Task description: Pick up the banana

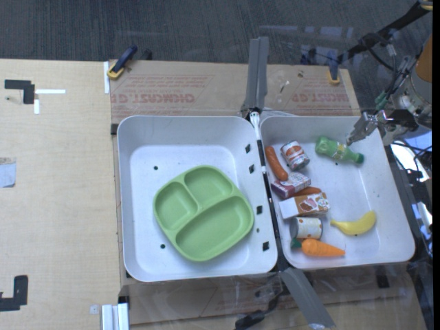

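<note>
A: Small yellow curved plastic banana (355, 223), lying flat in the lower right of the frame, on the floor of the right-hand shallow white bin (392, 184). Apart from its neighbours: orange toy carrot (322, 249) just below and left, small printed carton (309, 203) to the left.

B: And the grey two-finger gripper (358, 130)?

A: Upper right of the frame, over the bin's far corner, close beside the green toy bottle (338, 150). Well apart from the banana. Too small and blurred to read the jaws; cannot tell whether spread or pressed together. Nothing seen pinched.

B: So, not yet at the pick?

A: Judged so. Still the approach to make: down the frame toward the bin's near right side, then descend.

B: Handling?

A: Probably light, hollow, stiff, with a smooth, somewhat slippery skin. Not fragile. Likely to skid or spin on the white floor if nudged off-centre.

B: Where to take hold?

A: Across the thick middle of the curve, jaws set crosswise to its length. Ends taper, so likely to squirt out there. Clear floor above and below it, enough for both sides, by the look.

B: Risks?

A: Bin wall near on the right; carrot near on the lower left. Left bin with the light green divided plate (203, 212) well away, no concern.
</note>
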`<state>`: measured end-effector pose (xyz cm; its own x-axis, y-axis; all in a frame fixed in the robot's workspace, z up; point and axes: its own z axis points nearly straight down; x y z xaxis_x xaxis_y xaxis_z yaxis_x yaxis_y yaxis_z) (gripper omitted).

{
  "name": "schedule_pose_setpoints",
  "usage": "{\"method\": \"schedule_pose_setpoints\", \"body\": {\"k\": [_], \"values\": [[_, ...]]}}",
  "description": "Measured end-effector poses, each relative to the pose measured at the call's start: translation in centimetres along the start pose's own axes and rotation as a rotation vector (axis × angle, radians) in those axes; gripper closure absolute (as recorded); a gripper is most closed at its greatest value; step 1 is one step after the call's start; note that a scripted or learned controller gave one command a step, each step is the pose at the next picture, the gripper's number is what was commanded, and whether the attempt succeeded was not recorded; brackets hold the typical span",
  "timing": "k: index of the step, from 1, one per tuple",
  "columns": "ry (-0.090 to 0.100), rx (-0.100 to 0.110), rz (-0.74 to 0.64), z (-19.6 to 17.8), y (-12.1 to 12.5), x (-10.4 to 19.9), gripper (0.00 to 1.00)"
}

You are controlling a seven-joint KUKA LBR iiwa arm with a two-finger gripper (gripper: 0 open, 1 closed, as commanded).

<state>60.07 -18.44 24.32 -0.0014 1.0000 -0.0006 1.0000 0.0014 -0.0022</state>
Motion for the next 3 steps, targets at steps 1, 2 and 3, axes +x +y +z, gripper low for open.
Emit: {"method": "schedule_pose_setpoints", "body": {"k": [1,2,3], "values": [[0.001,0.002,0.003,10.7,-5.6,-3.4,0.0],[0.005,0.003,0.199,15.3,-10.6,-2.2,0.0],[0.003,0.003,0.201,14.4,-10.6,-2.2,1.0]]}}
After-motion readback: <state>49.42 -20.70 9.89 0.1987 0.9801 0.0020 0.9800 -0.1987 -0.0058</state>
